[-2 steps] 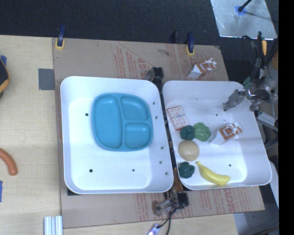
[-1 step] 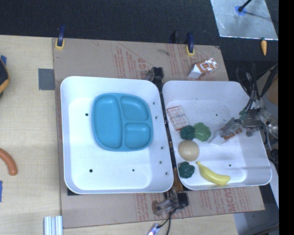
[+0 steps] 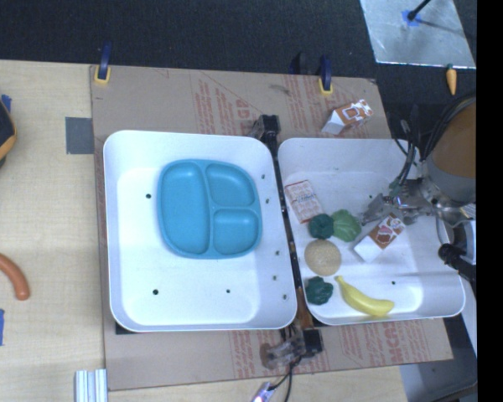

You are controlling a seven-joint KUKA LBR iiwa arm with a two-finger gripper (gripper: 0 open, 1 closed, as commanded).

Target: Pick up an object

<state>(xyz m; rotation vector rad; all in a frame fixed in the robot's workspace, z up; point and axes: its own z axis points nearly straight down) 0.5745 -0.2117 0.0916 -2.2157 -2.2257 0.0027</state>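
My gripper (image 3: 386, 215) hangs low over the right side of the right bin (image 3: 419, 296), reaching in from the right edge. Just below it, touching or nearly so, lies a small white and red carton (image 3: 379, 236), tilted on the bin floor. Other things in that bin: a red and white packet (image 3: 302, 199), a light green vegetable (image 3: 346, 224) next to a dark green one (image 3: 321, 225), a round beige ball (image 3: 323, 256), another dark green piece (image 3: 318, 289) and a yellow banana (image 3: 365, 299).
The left bin (image 3: 134, 308) holds a blue divided plate (image 3: 210, 208). A small milk carton (image 3: 348, 116) lies on the cardboard behind the right bin. A sausage (image 3: 10, 275) rests on the bench at far left. The arm's orange band (image 3: 457, 145) stands over the right bin's edge.
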